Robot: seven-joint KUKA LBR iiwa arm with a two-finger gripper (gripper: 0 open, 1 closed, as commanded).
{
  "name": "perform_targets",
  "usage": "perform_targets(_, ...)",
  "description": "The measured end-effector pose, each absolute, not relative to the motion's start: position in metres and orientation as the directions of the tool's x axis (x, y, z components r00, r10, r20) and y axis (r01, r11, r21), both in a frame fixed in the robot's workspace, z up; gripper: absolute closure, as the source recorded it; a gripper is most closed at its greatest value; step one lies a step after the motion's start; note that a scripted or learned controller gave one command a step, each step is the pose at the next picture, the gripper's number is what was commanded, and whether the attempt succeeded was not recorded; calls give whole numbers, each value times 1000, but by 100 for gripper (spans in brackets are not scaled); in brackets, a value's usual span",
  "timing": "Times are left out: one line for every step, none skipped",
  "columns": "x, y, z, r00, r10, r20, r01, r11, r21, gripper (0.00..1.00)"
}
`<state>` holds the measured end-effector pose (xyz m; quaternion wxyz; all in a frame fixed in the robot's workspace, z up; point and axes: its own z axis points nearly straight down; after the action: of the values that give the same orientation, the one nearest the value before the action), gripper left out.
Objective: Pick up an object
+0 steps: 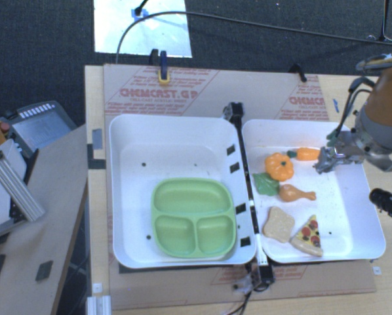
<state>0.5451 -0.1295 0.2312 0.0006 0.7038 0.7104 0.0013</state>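
a: right bin (370,231), contents. which items lie in it?

b: a carrot (306,153) near the far wall, lying flat; a pumpkin (280,167) just left of it and a little nearer the camera; a green leaf (265,184) touching the pumpkin's near-left side; a drumstick (295,193) just right of the leaf; a bread slice (278,224) and a pizza slice (307,235) side by side at the near end, close together.

a: and the gripper (328,158)?

b: it hangs over the right bin's far right part, just right of the carrot's tip, at the end of the grey arm (379,133) that enters from the right. nothing shows between its fingers. whether they are apart or together, i cannot tell; the metal parts blur into one shape.

a: does it touch the carrot?

b: it looks just beside it; contact cannot be judged from this angle.

a: left bin (127,149)?

b: it holds a green tray (193,216) with three compartments, set toward the near right corner. the two bins meet along a black clip strip (243,176).

a: surroundings?

b: both bins rest on a cardboard sheet (202,90) with red print.
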Motion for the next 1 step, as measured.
perform_targets(562,-75,237,-11,1000,2,1000,11,4,100)
